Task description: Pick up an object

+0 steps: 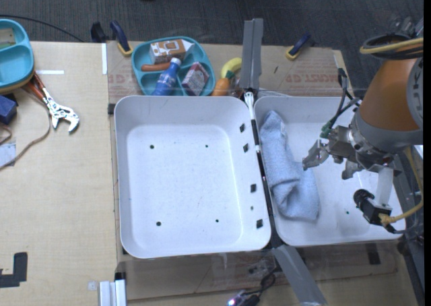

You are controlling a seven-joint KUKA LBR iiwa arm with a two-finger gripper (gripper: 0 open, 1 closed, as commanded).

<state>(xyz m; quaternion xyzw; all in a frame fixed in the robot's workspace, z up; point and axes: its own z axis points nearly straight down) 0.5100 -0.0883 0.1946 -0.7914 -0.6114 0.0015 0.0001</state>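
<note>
Pale blue cloth (pixel 285 168), seemingly crumpled lengthwise, right bin's left side

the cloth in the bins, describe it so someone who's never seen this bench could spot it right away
Start at the two white bins side by side and take the right bin, the one the arm reaches over. Along its left wall, next to the divider, lies the cloth, a pale blue-grey towel bunched into a long strip. It is soft and crumpled, unlike the hard metal pincer beside it.

The arm (pixel 394 106) was grey with a broad, rounded orange band above its wrist, black and yellow cables looped around it, and a metallic grey hand (pixel 330 161) of angular brackets sat at its end.
</note>
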